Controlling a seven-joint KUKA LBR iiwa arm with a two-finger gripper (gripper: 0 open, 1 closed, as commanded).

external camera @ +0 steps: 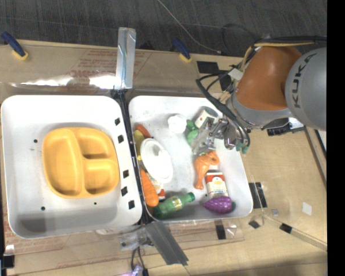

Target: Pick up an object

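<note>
Two white bins were seen side by side on the bench. A yellow tray (pixel 80 161) with compartments was seen in the left bin (pixel 11 154). The right bin (pixel 241 177) was crowded with small things. An orange toy (pixel 206 164), irregular in outline and glossy, was seen lying near the middle of the bin's right half, just at 6 o'clock from the gripper (pixel 210 132). A green toy (pixel 192 133) was seen at 9 o'clock from the gripper, close beside it, and a white cap (pixel 176 122) lay a little farther at 10 o'clock. A small bottle (pixel 216 184) with a red and white label lay touching the orange toy's lower end, and a purple grape bunch (pixel 218 204) was seen below it, by the bin's bottom right corner. A green bottle (pixel 173 203) lay on its side along the bottom wall, a carrot (pixel 149 190) was placed against the left wall, and a white bowl (pixel 155 158) rested above it. The gripper was lowered over the bin's upper right part, its metal fingers pointed down toward the orange toy; how far they were parted could not be told, and nothing was seen between them.
</note>
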